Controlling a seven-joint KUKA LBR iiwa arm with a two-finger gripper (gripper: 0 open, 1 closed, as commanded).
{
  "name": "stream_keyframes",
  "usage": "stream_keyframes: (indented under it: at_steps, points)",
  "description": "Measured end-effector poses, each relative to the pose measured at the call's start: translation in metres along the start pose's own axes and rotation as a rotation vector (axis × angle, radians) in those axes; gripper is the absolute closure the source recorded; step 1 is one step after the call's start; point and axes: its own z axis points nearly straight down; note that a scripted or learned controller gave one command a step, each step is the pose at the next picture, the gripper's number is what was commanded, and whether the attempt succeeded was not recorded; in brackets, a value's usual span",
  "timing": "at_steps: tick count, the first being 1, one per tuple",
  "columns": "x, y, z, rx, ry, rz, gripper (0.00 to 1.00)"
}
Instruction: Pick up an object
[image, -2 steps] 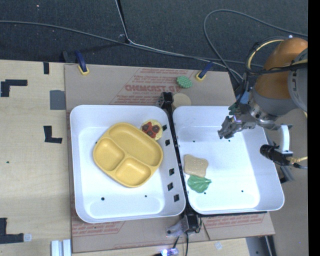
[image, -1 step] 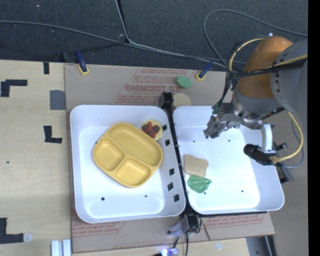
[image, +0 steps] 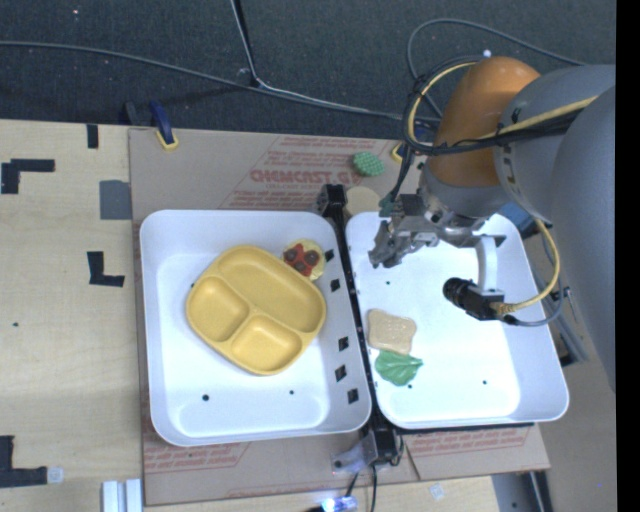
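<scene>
A wooden counter under dark carpet at the top of the frame carries a sheet of cardboard and two shallow white bins side by side. The left bin holds a yellow divided tray with a small red-and-dark toy at its upper right corner. In the right bin, a tan bread-like slice lies near the left wall at mid-frame, with a green leaf-shaped piece touching it just below. A green knobbly item sits outside the bins on the cardboard, upper centre. The grey arm reaches in from the right, its claw poised over the upper left of the right bin, above the slice; whether the claw is spread or pressed together cannot be told, and nothing shows in it. The slice looks light and possibly soft, lying flat, so a pinch across its narrow width seems likeliest to hold; the thin leaf would probably slip or fold.
</scene>
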Motion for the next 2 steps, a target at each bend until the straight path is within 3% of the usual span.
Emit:
stream_keyframes:
  at_steps: [2]
  points:
    - [0.108,0.029,-0.017,-0.001,-0.001,0.002,1.00]
